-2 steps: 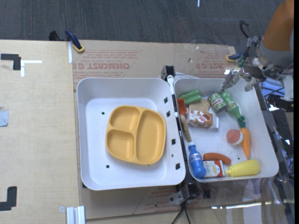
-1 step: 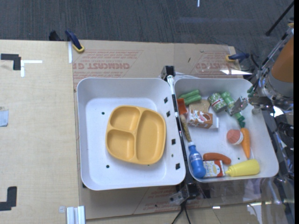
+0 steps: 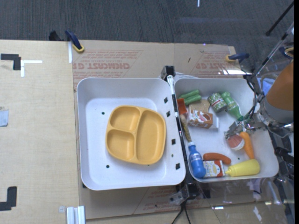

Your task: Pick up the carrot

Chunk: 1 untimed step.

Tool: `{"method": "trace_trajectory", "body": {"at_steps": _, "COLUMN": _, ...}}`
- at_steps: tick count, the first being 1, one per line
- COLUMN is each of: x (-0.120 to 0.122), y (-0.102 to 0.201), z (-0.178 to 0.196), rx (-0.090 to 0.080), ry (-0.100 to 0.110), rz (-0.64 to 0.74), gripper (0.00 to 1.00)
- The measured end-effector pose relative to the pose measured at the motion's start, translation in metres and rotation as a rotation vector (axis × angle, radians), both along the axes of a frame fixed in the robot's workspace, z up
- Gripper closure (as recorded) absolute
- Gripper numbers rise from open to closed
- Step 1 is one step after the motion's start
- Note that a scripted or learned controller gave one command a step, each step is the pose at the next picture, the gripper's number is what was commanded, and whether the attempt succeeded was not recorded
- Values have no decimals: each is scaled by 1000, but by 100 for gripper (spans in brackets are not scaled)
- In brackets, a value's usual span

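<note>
one tapered orange carrot point(image 3: 249, 146), metal gripper point(image 3: 236, 130) just beside it, smooth white bin point(image 3: 266, 169)

Pale wood-grain table point(image 3: 37, 125) carries a flat brown cardboard sheet point(image 3: 121, 64); two shallow white plastic bins, left point(image 3: 88, 139) and right point(image 3: 267, 160), touching, sit on it.

Arm point(image 3: 286, 90) cut off at right frame edge. Carrot point(image 3: 248, 144) upper end hidden behind gripper point(image 3: 237, 129). Finger state too small to tell.
</note>
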<state>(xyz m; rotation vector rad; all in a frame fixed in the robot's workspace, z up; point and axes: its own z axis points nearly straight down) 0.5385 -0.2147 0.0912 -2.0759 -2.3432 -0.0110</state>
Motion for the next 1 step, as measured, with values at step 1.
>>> {"method": "trace_trajectory", "body": {"at_steps": 1, "x": 2, "y": -2, "z": 10, "rx": -8, "ry": -5, "rz": -4, "gripper": 100}}
